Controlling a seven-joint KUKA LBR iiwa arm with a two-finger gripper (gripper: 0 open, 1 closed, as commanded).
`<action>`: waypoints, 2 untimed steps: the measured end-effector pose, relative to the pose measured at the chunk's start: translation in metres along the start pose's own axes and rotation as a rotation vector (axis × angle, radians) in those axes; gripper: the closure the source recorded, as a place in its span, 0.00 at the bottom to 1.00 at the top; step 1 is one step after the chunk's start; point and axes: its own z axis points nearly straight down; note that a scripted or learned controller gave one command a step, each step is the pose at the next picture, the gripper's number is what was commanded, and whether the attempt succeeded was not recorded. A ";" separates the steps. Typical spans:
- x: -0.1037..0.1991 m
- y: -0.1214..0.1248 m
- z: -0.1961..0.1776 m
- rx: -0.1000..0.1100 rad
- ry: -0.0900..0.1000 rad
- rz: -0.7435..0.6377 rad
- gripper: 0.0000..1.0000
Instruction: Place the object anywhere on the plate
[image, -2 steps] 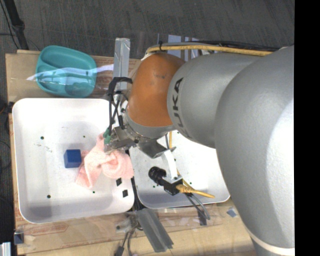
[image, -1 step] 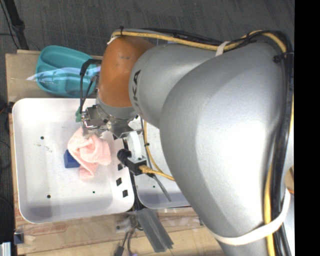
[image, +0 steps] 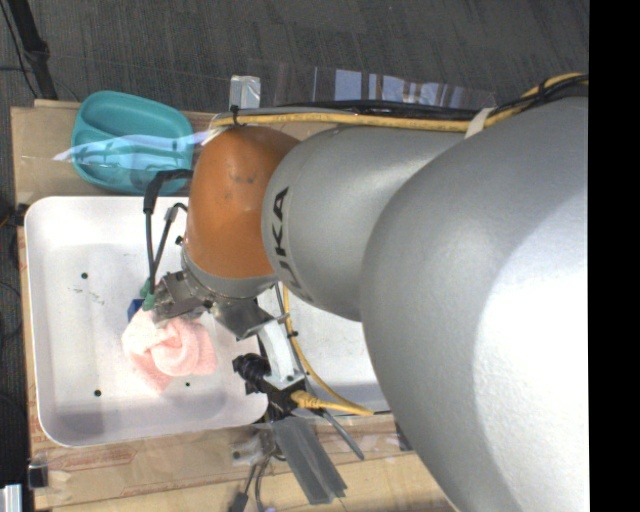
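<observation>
The end effector (image: 172, 300) sits low over the left bin (image: 60, 300), right at the upper edge of a pink crumpled cloth (image: 172, 348), and whether it is released or clenched on anything I cannot tell, since the arm's own wrist covers the working end. Counting what is there: one arm (image: 450, 280), one pink cloth, one teal bowl-like container (image: 125, 135), and two white bins, though of the second bin (image: 335, 350) just a sliver shows, on the far side of the arm from the cloth. The cloth lies bunched and folded on the floor of the left bin, toward that bin's right half, and the dark metal body above it appears to touch or nearly touch the cloth's top; a small blue and green bit pokes out at the cloth's upper left corner, too small to identify. The orange band (image: 235, 200) rises directly above the cloth, and black cables loop down beside it toward the cloth's upper left. The teal container rests on the desk (image: 150, 470) beyond the left bin's far rim, well apart from the cloth, with a strip of clear plastic across it. The grey arm blocks almost everything to the right of the cloth. Below the cloth, past the bin's near rim, some grey metal brackets and a yellow cable are partly cut off.
</observation>
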 end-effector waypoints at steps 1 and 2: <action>0.044 0.043 0.049 0.000 -0.001 -0.235 1.00; -0.030 0.020 -0.012 -0.002 -0.001 -0.291 1.00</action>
